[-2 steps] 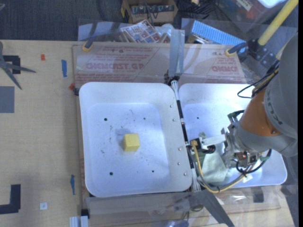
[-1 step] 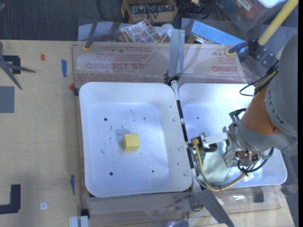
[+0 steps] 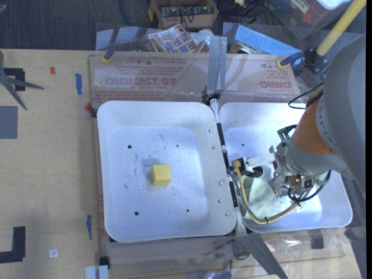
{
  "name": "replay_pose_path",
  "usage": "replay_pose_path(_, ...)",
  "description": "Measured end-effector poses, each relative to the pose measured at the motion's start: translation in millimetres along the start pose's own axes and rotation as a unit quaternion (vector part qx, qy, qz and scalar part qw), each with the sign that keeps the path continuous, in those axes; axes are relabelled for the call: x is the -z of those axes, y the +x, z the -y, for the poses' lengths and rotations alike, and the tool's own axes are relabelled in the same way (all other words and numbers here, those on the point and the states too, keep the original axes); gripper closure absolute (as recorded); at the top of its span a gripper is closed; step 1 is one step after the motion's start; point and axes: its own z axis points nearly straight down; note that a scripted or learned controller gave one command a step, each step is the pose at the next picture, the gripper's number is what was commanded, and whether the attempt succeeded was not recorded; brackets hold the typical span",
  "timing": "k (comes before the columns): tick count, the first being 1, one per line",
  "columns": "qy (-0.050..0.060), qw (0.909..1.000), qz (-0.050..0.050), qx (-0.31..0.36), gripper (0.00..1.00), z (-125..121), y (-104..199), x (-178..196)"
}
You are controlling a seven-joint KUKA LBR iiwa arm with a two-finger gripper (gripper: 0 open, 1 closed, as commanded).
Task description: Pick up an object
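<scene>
A small yellow block (image 3: 161, 174) sits alone near the middle of the left bin (image 3: 116, 121), flat on the floor and well apart from every wall. It looks like a cube of foam or light plastic, so it is probably light and fairly stiff, with a matte face that should not slip much between fingers. Its sides appear plain and square. The sensible hold is across two opposite side faces, taken from straight above and centred on the block, so that it does not twist or pop out as the fingers close.

The arm (image 3: 343, 97) is over the right bin (image 3: 331, 214), its wrist low above the bin's floor, where a pale greenish thing (image 3: 264, 196) lies, perhaps a soft cloth or bag; the view is too blurred there to say. The gripper (image 3: 285, 182) is hidden among cables and the wrist body, so whether it is spread or closed cannot be told, and nothing can be seen held in it. If the pale thing is cloth, it would be limp and best pinched at a raised fold.
</scene>
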Motion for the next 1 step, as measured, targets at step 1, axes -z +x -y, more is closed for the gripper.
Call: replay_pose_path(1,0.002,1.0,0.005,0.005,1.0,46.9,92.0,94.4)
